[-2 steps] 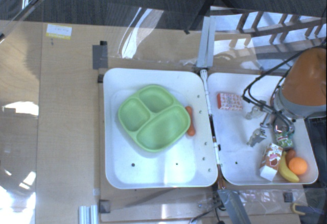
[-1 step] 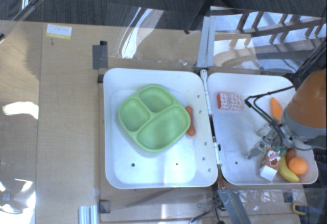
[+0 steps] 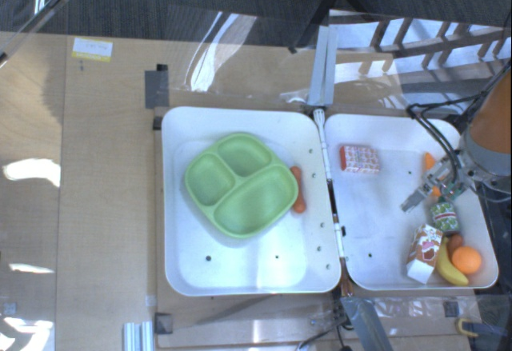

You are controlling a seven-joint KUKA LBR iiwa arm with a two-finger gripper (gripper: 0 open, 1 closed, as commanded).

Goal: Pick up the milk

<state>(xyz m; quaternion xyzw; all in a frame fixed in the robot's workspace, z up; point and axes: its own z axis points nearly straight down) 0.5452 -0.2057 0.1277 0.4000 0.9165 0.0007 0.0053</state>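
Across the middle of the frame, two white bins sit side by side on the bench (image 3: 96, 205). The left bin (image 3: 184, 261) holds a green plate (image 3: 240, 185) with three compartments, placed at centre-left. An orange sausage-like item (image 3: 298, 189) lies touching the plate's right edge.

The right bin (image 3: 368, 253) holds the remaining items. The arm (image 3: 490, 129) enters at the right edge of the frame, and its gripper (image 3: 436, 185) hangs over the right half of this bin. The fingers appear spread apart with nothing between them.

The milk (image 3: 422, 252), a small carton with red print, lies in the lower right of the right bin, below the gripper and apart from it. A banana (image 3: 450, 269) and an orange (image 3: 466, 260) sit just right of the milk. A green patterned item (image 3: 444, 216) lies between gripper and milk. A red packet (image 3: 359, 158) lies at the bin's upper left.
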